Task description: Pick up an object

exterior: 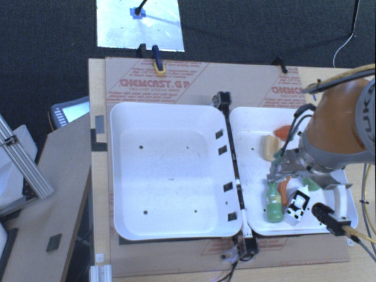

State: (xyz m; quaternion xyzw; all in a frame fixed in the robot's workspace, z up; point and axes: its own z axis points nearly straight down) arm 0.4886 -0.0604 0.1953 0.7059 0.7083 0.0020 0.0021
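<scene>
The gripper [281,174] hangs low over the green bottle [274,204] in the right bin [254,157] — I cannot tell its jaws — next it must pinch and lift.

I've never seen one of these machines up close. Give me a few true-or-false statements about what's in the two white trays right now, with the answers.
1. The green bottle lies in the right bin. True.
2. The hand hangs over the left bin. False: it is over the right bin.
3. A black-and-white patterned block sits beside the bottle. True.
4. The bottle is red. False: it is green.
</scene>
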